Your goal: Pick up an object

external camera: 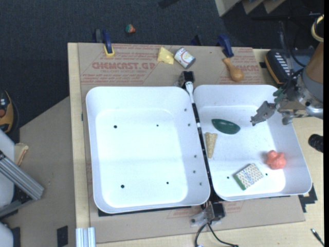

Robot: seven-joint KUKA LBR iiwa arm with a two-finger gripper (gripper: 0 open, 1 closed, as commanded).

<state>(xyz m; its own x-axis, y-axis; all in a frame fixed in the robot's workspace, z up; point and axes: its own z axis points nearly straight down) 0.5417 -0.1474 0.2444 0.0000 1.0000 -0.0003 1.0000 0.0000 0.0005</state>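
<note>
Jaws (pixel 267 112) hang parted, holding nothing, near the right bin's (pixel 293 138) far edge; best center over the green piece (pixel 226 126) before descending.

A robotics lab, probably: a board bench (pixel 154 66) held by blue clamps (pixel 107 42), two white bins (pixel 139 99), loose cables (pixel 216 235) and aluminium framing (pixel 20 176) over dark carpet (pixel 51 14).
</note>
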